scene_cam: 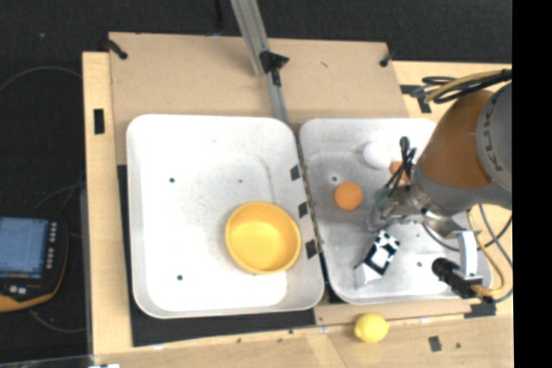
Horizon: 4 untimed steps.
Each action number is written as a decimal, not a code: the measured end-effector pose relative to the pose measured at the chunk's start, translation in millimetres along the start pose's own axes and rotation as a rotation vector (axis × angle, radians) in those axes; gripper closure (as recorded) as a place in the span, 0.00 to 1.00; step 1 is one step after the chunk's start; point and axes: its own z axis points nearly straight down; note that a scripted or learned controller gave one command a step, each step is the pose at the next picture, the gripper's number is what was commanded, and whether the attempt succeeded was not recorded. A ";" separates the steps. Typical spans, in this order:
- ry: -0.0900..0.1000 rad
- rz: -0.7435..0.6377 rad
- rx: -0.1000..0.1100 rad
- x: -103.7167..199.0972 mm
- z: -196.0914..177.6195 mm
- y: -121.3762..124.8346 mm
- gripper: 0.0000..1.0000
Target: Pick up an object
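Arm: the arm [457, 159] reaches in from the right and hangs over the right bin [341, 142]. This puts the wrist above the loose things gathered there.
Tool: the tool [385, 218] points down into the middle of the right bin. Its tip is dark and tangled with cabling, so I cannot tell how far open it is. Nothing can be seen held in it.
Likely target: a black-and-white block [379, 255] lies tilted on the bin floor, just beside the tool tip and a little nearer the front edge. It looks like the closest thing to grab.
Other candidates: an orange ball [348, 196] sits near the tool, toward the divider. A white ball [375, 154] rests toward the back wall.
Why so placed: the things lie loose and apart, as if scattered. That leaves room around the block for a straight descent.
Left bin: the left bin [190, 177] carries a yellow bowl [263, 237], well apart from the tool and probably not in play.
Worktop: a lemon [371, 327] lies on the worktop [216, 82], outside the bins by the front edge.
Progress: by my reading the pick is not yet made. A small shift toward the block seems needed.
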 end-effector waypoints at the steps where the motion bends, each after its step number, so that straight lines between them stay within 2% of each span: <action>1: -0.001 -0.008 -0.002 7.4 -53.5 -3.5 1.00; 3: -0.002 -0.009 -0.002 11.5 -139.2 4.0 1.00; 4: -0.001 -0.009 0.000 10.8 -165.6 5.7 1.00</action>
